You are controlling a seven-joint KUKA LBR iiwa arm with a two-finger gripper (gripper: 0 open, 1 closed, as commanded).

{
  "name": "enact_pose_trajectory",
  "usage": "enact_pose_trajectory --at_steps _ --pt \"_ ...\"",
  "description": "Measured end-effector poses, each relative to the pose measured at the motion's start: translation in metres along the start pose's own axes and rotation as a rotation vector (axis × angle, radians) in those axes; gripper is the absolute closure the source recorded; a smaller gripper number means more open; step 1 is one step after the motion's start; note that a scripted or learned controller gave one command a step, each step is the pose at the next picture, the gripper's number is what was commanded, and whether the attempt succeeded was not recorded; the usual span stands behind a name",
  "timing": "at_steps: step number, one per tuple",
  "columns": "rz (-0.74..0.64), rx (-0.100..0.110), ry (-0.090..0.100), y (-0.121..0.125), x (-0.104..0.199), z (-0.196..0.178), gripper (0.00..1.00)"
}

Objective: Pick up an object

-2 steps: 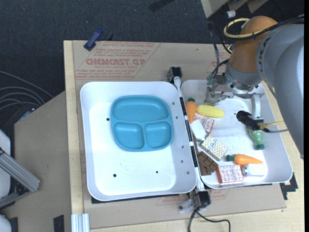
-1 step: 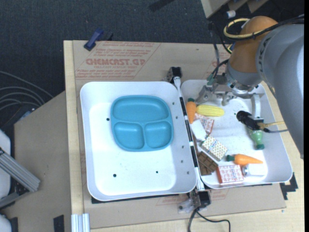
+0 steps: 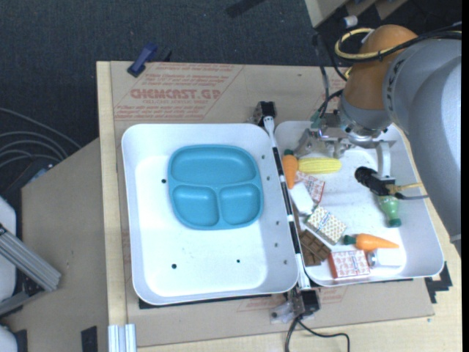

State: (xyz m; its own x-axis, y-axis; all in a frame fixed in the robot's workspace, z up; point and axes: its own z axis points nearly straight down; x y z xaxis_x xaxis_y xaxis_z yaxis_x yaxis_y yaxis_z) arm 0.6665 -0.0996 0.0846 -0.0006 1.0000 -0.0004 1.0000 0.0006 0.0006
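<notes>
Corn (image 3: 320, 166) lies at the far end of the right bin (image 3: 429, 251), directly under my gripper (image 3: 327, 139), so I judge it the target. I cannot tell how that gripper is set from here. Carrots, cartons and a bottle crowd the rest; the blue tray (image 3: 215, 185) sits alone in the left bin (image 3: 139, 218).

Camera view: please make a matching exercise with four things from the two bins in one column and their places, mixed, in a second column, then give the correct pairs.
Things:
1. blue divided plate
2. corn cob
3. carrot with green top
4. chocolate bar

Places:
A. right bin, far end, just below the pincer
B. right bin, near end, against the left wall
C. left bin, alone in its middle
D. right bin, near right part, beside a red and white box

Pairs: 1-C, 2-A, 3-D, 4-B
</notes>
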Motion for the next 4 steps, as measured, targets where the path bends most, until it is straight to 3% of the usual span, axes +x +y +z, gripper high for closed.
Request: enact_pose_trajectory --at_steps 1,2,4 --pt "-0.001 -0.003 0.0 0.001 0.0 -0.011 1.0" --pt "-0.001 -0.002 0.0 0.001 0.0 -0.011 0.0" --pt "0.0 0.003 0.0 -0.004 0.006 -0.001 0.0"
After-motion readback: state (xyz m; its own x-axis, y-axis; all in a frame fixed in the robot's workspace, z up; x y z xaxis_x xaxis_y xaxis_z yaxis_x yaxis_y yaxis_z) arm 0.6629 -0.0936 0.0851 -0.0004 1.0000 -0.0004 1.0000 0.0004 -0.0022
